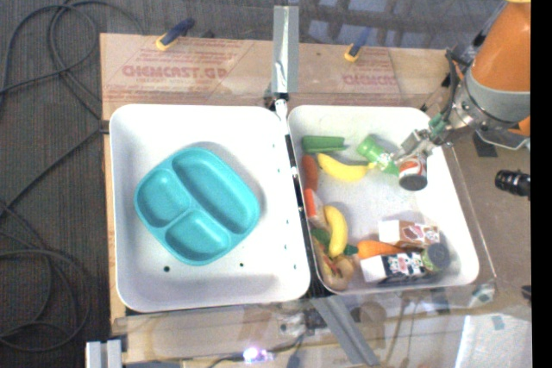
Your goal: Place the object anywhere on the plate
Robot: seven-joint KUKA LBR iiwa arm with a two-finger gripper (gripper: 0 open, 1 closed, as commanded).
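The pincer (412, 158) was seen low in the right bin (466, 237) by the green object (375, 149), grip state couldn't be told, w/ the plate (198, 202) left unloaded.

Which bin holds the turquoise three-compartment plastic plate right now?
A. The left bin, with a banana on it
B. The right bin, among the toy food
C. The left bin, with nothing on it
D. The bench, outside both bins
C: the turquoise three-compartment plastic plate lies bare in the left white bin, while the yellow toy bananas lie in the right white bin.
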